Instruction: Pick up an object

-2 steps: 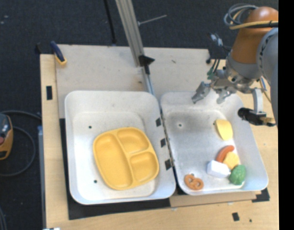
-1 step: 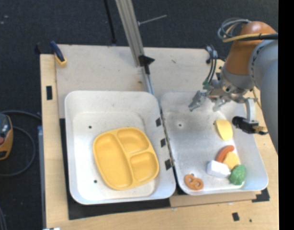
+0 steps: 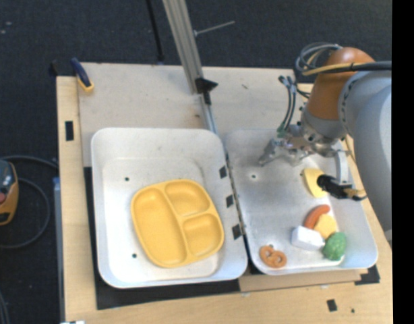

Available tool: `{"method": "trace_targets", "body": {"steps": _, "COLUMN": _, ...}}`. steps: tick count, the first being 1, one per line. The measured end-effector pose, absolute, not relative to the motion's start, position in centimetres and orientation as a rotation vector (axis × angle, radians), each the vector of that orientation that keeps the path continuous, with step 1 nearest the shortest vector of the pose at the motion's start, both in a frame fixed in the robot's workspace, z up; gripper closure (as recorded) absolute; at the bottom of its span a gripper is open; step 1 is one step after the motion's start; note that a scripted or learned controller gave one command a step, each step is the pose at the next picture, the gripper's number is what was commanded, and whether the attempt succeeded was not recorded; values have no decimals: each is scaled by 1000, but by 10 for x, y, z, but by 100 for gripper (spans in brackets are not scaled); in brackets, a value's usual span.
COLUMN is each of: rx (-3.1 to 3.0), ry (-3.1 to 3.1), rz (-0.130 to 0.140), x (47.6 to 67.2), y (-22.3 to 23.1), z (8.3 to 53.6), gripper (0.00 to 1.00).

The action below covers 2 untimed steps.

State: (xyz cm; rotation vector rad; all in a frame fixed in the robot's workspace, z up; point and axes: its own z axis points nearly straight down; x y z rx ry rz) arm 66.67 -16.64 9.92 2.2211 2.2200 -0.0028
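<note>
A: We begin at the left. In the left bin (image 3: 109, 147) we see one yellow tray (image 3: 178, 221) with three compartments, lying flat near the front edge of that bin. It looks stiff and light, but wide and low, so we think it is hard to pinch.

B: Then the right bin (image 3: 261, 201). Near its front edge lies a small orange pretzel (image 3: 273, 256). In its front right corner a white block (image 3: 306, 237), an orange piece (image 3: 317, 214) and a green piece (image 3: 334, 246) lie close together, some of them touching.

A: And a yellow piece (image 3: 313, 181) lies alone beside the right edge, just under the arm.

B: The hand (image 3: 286, 147) stands over the back part of the right bin. We cannot tell how its fingers stand, and we see nothing in it.

A: We would choose the white block: it seems rigid, light and not fragile. We would hold it across its short sides. But the neighbours are very close, so a finger may push them.
</note>
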Motion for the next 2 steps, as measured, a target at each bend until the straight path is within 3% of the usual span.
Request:
{"method": "trace_targets", "body": {"steps": 1, "rx": 2216, "ry": 2217, "rz": 1, "x": 668, "y": -167, "z": 114, "gripper": 100}}
{"method": "trace_targets", "body": {"steps": 2, "rx": 2216, "ry": 2216, "rz": 6, "x": 673, "y": -173, "z": 179, "gripper": 100}}
